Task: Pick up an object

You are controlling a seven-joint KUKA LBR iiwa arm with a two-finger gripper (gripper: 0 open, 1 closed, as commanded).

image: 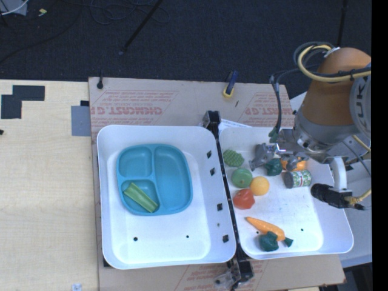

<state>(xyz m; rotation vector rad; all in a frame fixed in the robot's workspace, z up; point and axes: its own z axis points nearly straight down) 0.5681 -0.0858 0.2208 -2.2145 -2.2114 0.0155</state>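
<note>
- End effector (271, 157) sits low in the right bin (339, 238), beside a teal toy (274, 167) and can (297, 178); whether it grips cannot be told
- Likely aiming there, where toys cluster; the carrot (264, 225) lies apart

Bench: we see a pale wooden bench top (42, 180) with black square marks at its far left.
Sheet: a brown printed cardboard sheet (151, 105) lies under both bins.
Clamp: a blue and yellow clamp (230, 85) grips the cardboard's far edge.
Floor: dark carpet (182, 29) with cables.
</note>
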